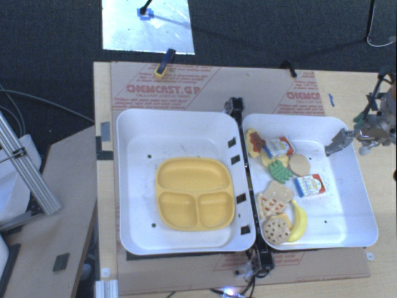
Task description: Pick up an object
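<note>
Lowest in the frame, so prob. nearest the lens, lay a banana (299,222) and a round dotted cracker (275,230) at the bottom of the right bin (347,185). Above them, running up the bin's left half: a toast-like piece (276,194), a green bumpy item (280,171), a small red-and-white carton (309,185), a tan disc (299,164), a second carton (278,148) and a red/yellow bit (254,141) near the top left corner. Left bin (133,166) held a yellow three-section tray (195,193), roughly centred. Both bins sat on a cardboard sheet on the worktop (68,166).

Claw (338,143) sat at the upper right of the right bin, a grey finger-like part angling down-left over the bin's rim area, w/ the wrist hardware off toward the right frame edge. Nothing visible in its grip; whether it was spread or closed I couldn't tell at this res.

Key relation: every pickable item lay to the left and below the claw in the frame. Nearest candidates were the tan disc and the lower carton, both near but apart from it. Carton's long axis ran approx. left-right w/ a slight tilt; banana's ran mostly top-bottom. My guess: task not yet begun in effect, approach stage, w/ a leftward-downward move needed. Crowding along the left side could spoil a clean grab.
</note>
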Robot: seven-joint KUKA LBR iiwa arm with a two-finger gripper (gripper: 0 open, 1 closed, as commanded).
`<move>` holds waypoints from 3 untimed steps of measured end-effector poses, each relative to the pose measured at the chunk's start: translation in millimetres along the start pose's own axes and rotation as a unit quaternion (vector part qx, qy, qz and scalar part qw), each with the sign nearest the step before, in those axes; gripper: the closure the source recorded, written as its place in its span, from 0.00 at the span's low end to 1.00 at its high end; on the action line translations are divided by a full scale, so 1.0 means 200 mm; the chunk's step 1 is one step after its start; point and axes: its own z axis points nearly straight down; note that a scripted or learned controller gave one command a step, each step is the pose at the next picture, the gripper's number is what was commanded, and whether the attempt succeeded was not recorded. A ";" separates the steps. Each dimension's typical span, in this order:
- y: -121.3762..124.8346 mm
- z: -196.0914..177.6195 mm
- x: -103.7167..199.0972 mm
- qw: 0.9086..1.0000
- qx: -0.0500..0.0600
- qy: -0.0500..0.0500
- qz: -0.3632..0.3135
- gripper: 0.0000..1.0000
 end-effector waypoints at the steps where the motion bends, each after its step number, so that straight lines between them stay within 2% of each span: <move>1: -0.11 0.44 0.45 1.000 0.004 0.003 -0.004 0.00; 2: 0.20 0.43 0.26 1.000 -0.003 -0.001 -0.001 0.00; 3: 0.26 0.46 0.54 1.000 -0.001 0.001 -0.003 0.00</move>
